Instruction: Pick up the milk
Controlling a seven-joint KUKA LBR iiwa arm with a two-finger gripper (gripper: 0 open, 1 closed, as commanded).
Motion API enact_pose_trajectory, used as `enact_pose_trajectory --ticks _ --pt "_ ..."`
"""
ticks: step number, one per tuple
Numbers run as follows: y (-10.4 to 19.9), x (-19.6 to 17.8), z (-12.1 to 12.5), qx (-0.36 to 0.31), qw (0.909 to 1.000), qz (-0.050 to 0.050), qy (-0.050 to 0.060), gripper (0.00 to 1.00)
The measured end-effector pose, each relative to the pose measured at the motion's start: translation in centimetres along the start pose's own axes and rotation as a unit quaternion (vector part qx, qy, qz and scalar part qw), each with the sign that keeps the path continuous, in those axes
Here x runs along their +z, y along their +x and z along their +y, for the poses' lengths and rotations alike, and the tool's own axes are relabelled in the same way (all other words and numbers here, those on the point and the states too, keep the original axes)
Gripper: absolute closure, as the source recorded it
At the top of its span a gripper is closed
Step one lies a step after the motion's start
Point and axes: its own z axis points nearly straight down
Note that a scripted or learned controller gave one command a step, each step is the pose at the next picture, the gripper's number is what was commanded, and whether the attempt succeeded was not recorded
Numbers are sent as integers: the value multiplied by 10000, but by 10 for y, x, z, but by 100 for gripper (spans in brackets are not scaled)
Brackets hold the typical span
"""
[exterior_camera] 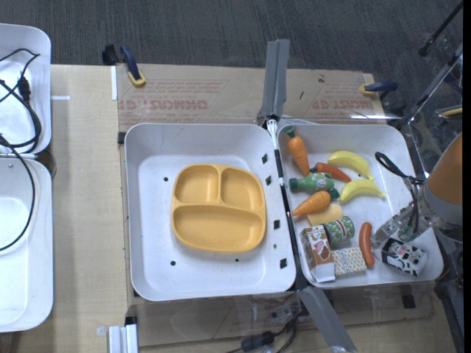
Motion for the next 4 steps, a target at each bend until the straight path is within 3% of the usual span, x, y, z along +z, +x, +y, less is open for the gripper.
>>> enact_pose_trajectory --ticks 1,2,3,4 --pt "0 0 0 3 10000 -2 1 0" --pt "-1 -9 1 6 10000 -5 -4 100" --pt "7 -48 0 150 9999 -14 -4 100" --pt "6 -48 0 156 9999 -14 -4 0"
